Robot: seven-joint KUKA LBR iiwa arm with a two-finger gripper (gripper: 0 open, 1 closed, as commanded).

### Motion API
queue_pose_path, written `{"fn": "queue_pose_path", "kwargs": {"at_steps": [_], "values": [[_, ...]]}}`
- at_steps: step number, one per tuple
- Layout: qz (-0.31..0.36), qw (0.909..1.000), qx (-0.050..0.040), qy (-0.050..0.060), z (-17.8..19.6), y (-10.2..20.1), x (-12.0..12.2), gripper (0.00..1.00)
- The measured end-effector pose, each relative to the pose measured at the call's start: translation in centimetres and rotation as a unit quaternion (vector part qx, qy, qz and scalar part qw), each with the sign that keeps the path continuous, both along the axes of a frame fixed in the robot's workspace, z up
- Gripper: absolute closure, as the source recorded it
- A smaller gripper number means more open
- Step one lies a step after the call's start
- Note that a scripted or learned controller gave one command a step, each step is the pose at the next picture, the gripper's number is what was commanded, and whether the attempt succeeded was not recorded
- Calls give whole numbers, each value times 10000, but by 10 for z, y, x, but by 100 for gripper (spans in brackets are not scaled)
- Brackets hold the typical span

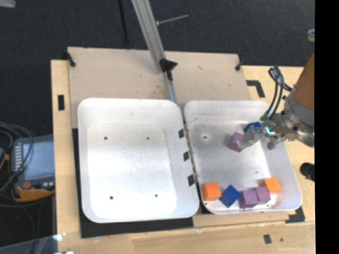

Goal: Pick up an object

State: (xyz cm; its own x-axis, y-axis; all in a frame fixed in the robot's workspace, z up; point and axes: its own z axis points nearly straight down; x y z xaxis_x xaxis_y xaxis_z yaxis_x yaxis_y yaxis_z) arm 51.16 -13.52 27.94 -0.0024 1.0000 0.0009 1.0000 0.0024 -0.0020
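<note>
A: Is anything held?
B: A purple cube is seen pinched in the gripper, over the right bin.
A: What is left?
B: Lifting clear; other cubes are left near.

Open floor is seen across most of the right bin, left and above its front wall. That front wall is crowded by a row: orange cube, blue cube, two purple cubes, second orange cube. The bin's left edge is bordered by a slanted metal rail and black clips.
</note>
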Motion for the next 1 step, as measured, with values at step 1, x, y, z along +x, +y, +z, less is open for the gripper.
{"fn": "queue_pose_path", "kwargs": {"at_steps": [1], "values": [[-14,10000,-4,-21,2,0,1,0]]}}
